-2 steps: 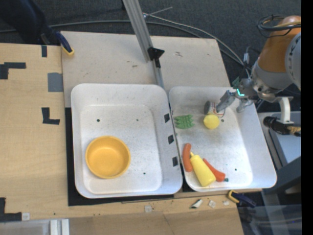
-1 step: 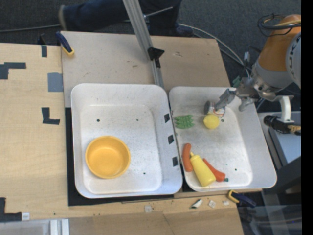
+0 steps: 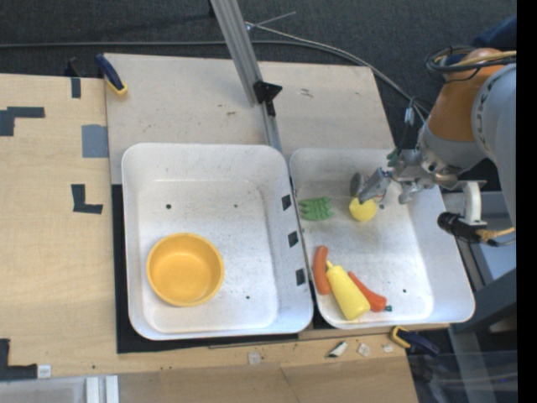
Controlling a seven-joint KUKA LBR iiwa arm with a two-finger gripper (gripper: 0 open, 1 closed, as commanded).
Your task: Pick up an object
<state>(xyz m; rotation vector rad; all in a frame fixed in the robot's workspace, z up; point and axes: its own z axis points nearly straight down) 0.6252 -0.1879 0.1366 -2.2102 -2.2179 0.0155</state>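
The gripper (image 3: pixel 369 190) hangs low over the right bin (image 3: pixel 419 305), its dark fingers (image 3: pixel 356 183) angled down and leftward onto a small yellow lump (image 3: pixel 362 210) on the bin floor. From up here I'd say the fingers stand a little apart, one on the lump's upper left and the other above it, but whether they pinch it I cannot tell; the lump looks as if it rests on the bin floor, not lifted. So to my eye the pick is at the grasping stage: the reach is made, the closing and the lift are left to do.

Working outward from the yellow lump: just to its left lies a small green ridged piece (image 3: pixel 316 209), close to the bin's left wall. Well below it, toward the near edge, a yellow bottle (image 3: pixel 346 292) lies slantwise, with an orange carrot-like stick (image 3: pixel 320 270) touching its left side and another orange piece (image 3: pixel 369 292) at its right. Far to the lump's lower left, in the left bin (image 3: pixel 201 162), sits a yellow bowl (image 3: pixel 185 269), upright.
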